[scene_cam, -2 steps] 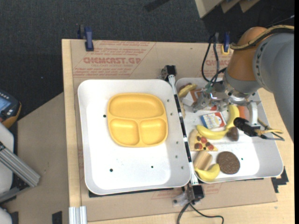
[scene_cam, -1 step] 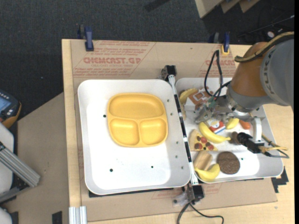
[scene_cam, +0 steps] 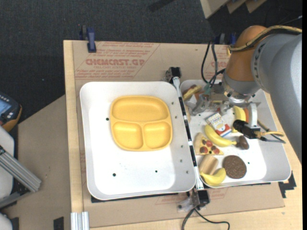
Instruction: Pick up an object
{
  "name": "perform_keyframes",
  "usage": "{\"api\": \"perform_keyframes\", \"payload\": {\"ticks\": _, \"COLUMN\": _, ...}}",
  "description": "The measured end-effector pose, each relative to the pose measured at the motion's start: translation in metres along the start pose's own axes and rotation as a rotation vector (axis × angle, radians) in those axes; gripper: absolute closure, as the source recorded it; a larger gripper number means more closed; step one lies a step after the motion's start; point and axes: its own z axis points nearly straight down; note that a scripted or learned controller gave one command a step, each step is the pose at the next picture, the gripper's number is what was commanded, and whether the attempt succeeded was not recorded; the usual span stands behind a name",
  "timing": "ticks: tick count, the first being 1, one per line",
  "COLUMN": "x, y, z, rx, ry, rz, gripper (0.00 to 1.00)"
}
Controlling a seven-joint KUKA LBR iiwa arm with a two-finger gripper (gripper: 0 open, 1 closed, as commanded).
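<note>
Two white bins side by side: left bin (scene_cam: pixel 96 143) with one yellow divided tray (scene_cam: pixel 141 122); right bin (scene_cam: pixel 273 164) with two bananas (scene_cam: pixel 218 137), one brown disc (scene_cam: pixel 235 167), other clutter. Gripper (scene_cam: pixel 211 99) low over right bin's far end; grip unclear.

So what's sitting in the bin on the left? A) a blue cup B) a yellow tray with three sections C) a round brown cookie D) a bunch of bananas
B: the left bin holds a yellow divided tray with one long section on top and two smaller ones below; the bananas and the round brown cookie lie in the right bin.
</note>
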Motion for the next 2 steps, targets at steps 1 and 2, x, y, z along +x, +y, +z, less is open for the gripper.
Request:
{"api": "perform_keyframes", "payload": {"ticks": 1, "x": -0.041, "y": -0.023, "z": -0.003, "rx": -0.031, "ry": 0.0, "rz": -0.001, "gripper": 0.0}}
{"api": "perform_keyframes", "payload": {"ticks": 2, "x": -0.037, "y": 0.01, "z": -0.002, "rx": -0.003, "ry": 0.003, "rz": -0.01, "gripper": 0.0}}
